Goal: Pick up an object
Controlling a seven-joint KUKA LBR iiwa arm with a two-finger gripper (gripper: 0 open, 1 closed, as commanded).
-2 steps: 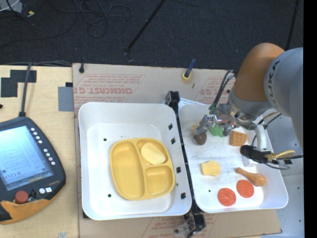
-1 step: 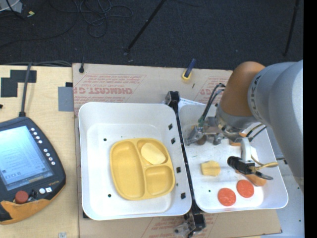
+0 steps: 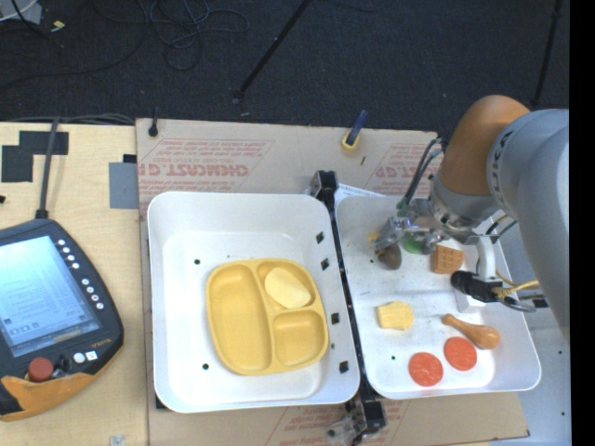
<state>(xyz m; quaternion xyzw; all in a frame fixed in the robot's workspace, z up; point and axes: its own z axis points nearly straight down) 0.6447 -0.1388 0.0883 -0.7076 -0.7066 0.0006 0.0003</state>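
My gripper [image 3: 402,235] hangs low over the back of the right bin [image 3: 521,365], reaching in from the right. Just below and left of it lies a dark brown rounded piece [image 3: 389,256], with a small yellow bit [image 3: 376,238] beside it. An orange-brown block [image 3: 446,259] sits just right of the gripper. Nearer the front lie a yellow cheese wedge [image 3: 395,316], a brown drumstick [image 3: 472,331] and two red discs [image 3: 426,369] [image 3: 460,352].
The left bin [image 3: 177,249] holds a yellow divided tray [image 3: 242,328] with a pale yellow piece [image 3: 288,289] in its back right compartment. A black divider [image 3: 335,277] runs between the bins. A teach pendant [image 3: 51,305] lies at the far left.
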